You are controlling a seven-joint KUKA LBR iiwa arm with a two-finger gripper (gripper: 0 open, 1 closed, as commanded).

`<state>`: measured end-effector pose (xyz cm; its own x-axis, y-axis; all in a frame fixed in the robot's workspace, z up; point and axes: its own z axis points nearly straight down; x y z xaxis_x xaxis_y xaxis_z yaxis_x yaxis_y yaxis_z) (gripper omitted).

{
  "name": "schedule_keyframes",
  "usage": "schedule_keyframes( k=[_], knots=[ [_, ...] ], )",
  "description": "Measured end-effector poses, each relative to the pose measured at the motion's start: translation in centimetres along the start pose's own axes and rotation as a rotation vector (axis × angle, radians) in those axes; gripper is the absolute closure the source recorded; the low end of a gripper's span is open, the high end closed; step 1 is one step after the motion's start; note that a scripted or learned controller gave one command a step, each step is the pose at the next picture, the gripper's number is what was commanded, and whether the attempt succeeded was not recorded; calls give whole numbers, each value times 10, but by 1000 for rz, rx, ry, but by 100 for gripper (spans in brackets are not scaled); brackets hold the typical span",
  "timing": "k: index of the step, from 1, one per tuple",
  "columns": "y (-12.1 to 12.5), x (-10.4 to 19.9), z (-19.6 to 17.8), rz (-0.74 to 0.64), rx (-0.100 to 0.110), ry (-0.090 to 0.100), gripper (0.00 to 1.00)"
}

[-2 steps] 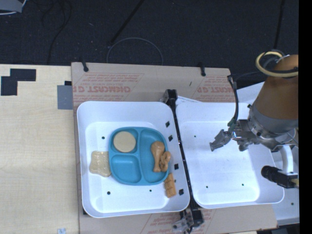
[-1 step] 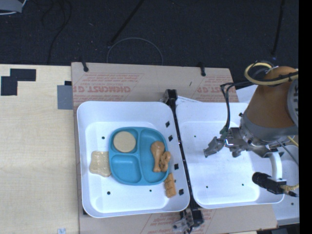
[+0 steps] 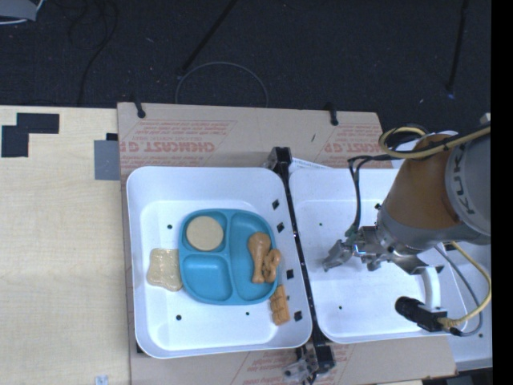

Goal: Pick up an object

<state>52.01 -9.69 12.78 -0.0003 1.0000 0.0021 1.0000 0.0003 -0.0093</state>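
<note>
Gripper (image 3: 337,257), jaw state unclear, hangs mid-frame over the right bin (image 3: 345,311), away from the tray (image 3: 215,283) objects.

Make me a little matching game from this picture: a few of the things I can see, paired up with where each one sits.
Things:
1. round tan disc
2. knobbly brown piece
3. pale beige flat piece
4. robot's hand

Places:
A. on the left bin's floor, against the blue divided plastic tray's left edge
B. over the right white bin
C. tray's upper left compartment
D. tray's right compartment

Pairs: 1-C, 2-D, 3-A, 4-B
</note>
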Motion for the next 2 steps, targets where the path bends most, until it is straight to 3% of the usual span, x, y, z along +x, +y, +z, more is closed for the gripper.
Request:
schedule_keyframes(
  k=[1,2],
  knots=[
    [0,1,42,1,-6,-1,0],
    [0,-1,30,7,-6,-1,100]
  ],
)
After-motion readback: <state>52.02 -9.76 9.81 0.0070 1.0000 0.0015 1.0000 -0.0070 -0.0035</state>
